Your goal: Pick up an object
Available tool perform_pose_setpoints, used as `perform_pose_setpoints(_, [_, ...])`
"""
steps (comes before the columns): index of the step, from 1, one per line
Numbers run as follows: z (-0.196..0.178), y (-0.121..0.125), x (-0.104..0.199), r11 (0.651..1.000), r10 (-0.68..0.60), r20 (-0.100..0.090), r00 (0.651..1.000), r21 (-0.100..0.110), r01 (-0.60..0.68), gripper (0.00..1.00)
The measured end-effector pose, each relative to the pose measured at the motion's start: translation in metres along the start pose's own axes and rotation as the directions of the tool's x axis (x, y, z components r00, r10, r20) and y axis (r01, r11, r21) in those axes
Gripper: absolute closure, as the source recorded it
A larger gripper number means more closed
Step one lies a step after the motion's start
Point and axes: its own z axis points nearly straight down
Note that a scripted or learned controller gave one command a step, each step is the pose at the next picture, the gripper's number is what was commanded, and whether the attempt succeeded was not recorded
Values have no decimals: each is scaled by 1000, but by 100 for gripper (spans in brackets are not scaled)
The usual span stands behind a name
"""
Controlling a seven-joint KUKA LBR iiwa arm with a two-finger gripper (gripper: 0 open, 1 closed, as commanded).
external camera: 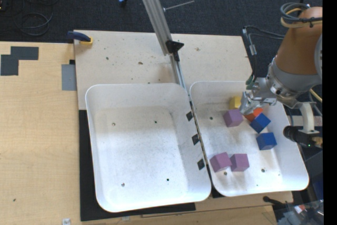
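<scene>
Camera view: gripper [249,107] low among crowded blocks in right bin [295,179]; finger state indiscernible. Risk: orange block [256,111] slips, neighbours jam.

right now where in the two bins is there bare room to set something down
The left bin is bare floor from its outer wall to the divider. In the right bin, blocks crowd the middle near the gripper; free patches are the far corner by the divider and the near-right corner past the purple pair.
</scene>
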Motion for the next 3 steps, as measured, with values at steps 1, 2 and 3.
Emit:
perform_pose_setpoints(1, [-2, 4, 63, 1000, -5, -3, 1000, 5, 5, 100])
perform_pose_setpoints(2, [12, 8, 112, 1000, -2, -3, 1000, 8, 2, 100])
perform_pose_setpoints(3, [14, 8, 175, 1000, -4, -3, 1000, 7, 4, 100])
